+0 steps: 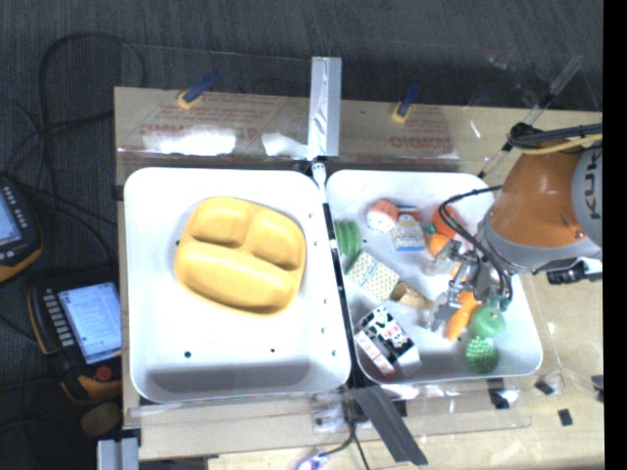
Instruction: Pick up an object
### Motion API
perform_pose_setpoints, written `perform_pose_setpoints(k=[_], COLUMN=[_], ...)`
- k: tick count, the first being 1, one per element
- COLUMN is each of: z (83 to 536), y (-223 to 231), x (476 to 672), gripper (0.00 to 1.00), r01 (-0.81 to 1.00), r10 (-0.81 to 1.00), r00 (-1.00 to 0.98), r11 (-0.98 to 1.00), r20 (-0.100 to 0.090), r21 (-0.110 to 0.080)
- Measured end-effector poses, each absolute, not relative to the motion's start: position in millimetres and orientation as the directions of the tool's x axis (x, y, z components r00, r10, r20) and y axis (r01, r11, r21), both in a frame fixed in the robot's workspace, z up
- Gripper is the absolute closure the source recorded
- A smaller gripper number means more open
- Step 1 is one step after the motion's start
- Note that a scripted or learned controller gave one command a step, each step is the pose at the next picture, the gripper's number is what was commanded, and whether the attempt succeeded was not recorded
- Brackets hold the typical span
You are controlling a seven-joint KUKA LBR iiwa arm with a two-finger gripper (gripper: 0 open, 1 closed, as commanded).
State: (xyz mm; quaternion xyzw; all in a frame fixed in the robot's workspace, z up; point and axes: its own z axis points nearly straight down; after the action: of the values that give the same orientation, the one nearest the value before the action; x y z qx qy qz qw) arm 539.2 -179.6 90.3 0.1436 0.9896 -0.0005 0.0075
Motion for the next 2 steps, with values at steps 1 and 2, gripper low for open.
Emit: perform_pose_setpoints(k=[1,2], z=[91,101], y=[-202,-201], x=[490.1,491.4], gripper=[0.0,1.0], r01=[0.364,0.361], r10=[0.364,0.361], r00=[-0.931,-0.932], r11=[0.932,0.932], r20=[-0.018,-0.018], r21=[0.003,0.003])
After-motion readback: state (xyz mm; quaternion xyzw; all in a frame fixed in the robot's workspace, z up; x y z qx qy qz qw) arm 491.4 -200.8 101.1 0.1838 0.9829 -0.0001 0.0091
